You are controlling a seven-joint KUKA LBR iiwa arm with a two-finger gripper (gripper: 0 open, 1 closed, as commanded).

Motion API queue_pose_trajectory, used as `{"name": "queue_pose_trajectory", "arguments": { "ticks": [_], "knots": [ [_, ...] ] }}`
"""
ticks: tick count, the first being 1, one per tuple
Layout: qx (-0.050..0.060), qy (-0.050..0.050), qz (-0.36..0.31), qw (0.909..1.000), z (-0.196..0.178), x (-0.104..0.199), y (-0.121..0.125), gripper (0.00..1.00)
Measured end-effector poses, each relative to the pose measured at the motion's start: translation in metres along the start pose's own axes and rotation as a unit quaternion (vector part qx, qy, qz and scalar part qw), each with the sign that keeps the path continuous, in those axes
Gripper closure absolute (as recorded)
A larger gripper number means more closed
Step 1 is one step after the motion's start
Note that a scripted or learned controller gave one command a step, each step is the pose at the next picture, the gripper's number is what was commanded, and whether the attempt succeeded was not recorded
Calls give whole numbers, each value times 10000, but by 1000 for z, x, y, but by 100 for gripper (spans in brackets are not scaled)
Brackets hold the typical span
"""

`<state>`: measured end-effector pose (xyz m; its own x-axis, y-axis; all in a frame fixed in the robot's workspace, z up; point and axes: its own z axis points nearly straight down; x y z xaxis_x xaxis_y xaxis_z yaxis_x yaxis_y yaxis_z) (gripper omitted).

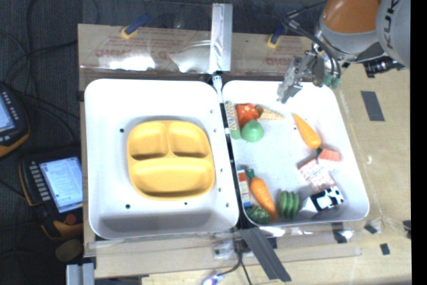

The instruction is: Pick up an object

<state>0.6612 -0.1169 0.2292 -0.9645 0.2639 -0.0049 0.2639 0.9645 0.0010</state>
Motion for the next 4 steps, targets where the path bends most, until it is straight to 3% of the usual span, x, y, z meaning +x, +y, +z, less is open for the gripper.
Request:
{"name": "queue_pose_trajectory", "arguments": {
  "ticks": [4],
  "knots": [
    [9, -87, -5, 10000, -40, -4, 1, 100]
  ]
}}
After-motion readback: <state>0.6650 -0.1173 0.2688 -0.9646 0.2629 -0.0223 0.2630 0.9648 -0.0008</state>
